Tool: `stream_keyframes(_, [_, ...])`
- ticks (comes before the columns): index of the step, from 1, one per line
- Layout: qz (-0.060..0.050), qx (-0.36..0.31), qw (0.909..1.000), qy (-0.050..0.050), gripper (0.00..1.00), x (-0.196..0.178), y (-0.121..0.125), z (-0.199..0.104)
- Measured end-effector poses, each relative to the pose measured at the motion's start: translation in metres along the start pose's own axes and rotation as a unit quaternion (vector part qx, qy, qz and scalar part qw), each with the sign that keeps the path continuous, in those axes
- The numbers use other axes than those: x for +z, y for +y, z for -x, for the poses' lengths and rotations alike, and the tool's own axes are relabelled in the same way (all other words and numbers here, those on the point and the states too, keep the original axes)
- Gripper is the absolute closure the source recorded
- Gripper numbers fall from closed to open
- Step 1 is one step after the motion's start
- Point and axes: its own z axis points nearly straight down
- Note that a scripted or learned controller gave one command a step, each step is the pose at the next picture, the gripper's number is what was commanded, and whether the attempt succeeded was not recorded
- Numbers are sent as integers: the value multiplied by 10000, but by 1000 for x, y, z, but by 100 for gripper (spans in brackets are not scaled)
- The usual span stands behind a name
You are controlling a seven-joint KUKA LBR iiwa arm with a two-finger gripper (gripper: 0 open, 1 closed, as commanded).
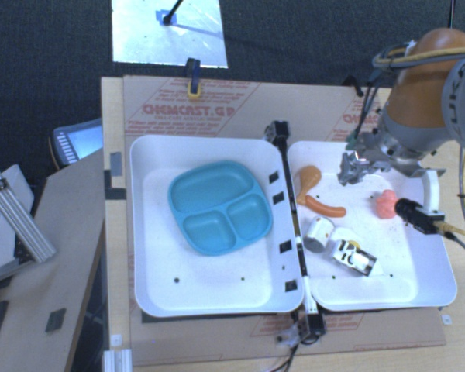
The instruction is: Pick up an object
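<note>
My gripper (352, 170) hangs over the back of the right bin (403, 289), its metal fingers pointing down with nothing visible between them. Just left of it lies an orange pear-shaped toy (308, 179), and a thin orange carrot-like stick (325, 206) lies in front of that. A pink lump (385, 204) sits to the gripper's right. Nearer the front are a small white and grey cup (318, 232) on its side and a white block with black and yellow marks (352, 256).
The left bin (151, 285) holds a blue sectioned plate (219, 215). A black divider (288, 208) runs between the bins. A black cylinder with a cable (415, 215) juts over the right bin's right side. A yellow clamp (194, 89) sits behind the bins.
</note>
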Motion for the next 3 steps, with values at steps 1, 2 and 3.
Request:
stream_keyframes(1, [-8, -2, 10000, -1, 100, 7, -11, -54])
stream_keyframes(2, [-12, -5, 10000, 4, 100, 7, -36, -100])
stream_keyframes(3, [-11, -10, 10000, 5, 100, 11, -48, -151])
